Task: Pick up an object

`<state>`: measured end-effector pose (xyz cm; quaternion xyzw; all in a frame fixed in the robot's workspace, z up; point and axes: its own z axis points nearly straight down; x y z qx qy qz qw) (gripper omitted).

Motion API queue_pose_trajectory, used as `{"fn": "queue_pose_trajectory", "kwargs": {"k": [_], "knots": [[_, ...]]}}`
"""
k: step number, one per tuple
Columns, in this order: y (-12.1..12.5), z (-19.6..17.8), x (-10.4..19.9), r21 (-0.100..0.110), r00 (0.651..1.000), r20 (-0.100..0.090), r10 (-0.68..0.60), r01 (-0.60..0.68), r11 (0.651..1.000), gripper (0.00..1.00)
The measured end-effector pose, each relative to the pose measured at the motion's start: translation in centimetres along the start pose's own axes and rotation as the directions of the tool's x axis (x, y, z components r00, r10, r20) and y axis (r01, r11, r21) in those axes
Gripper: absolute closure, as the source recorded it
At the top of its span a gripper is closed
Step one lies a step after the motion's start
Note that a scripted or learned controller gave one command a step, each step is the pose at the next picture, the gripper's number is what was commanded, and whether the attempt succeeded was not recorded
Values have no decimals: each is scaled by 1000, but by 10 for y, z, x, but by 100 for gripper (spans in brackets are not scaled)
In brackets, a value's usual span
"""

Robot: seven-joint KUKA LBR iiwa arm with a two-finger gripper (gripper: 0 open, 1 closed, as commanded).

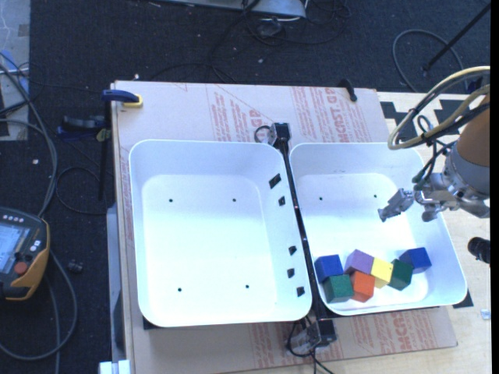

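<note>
Several small coloured cubes huddle in the near part of the right bin (pixel 343 162): a blue cube (pixel 328 266), a dark green cube (pixel 338 287), a purple cube (pixel 359 259), an orange cube (pixel 363 286), a yellow cube (pixel 381 270), a second green cube (pixel 401 274) and a second blue cube (pixel 417 258). My gripper (pixel 411 209) hangs over the right bin's right side, above and behind the cubes. It is open, with nothing between its fingers. One finger (pixel 393 206) points left toward the bin's middle.
The left bin (pixel 148 162) sits beside the right one, with a black divider strip (pixel 295 224) between them. Cables loop at the arm's wrist (pixel 425 123). A blue-handled clamp (pixel 121 97) grips the board's far left corner. A handheld controller (pixel 19 252) lies on the floor to the left.
</note>
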<state>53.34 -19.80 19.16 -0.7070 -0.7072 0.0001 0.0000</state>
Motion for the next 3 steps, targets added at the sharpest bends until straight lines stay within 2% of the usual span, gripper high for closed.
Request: {"fn": "queue_pose_trajectory", "kwargs": {"k": [1, 2, 3], "knots": [[59, 27, 1, 1, 1000, 0, -2, 2, 1000, 0], [133, 107, -16, 2, 1000, 0, -1, 1, 1000, 0], [136, 97, 20, -1, 1000, 0, 24, -24, 1000, 0]]}}
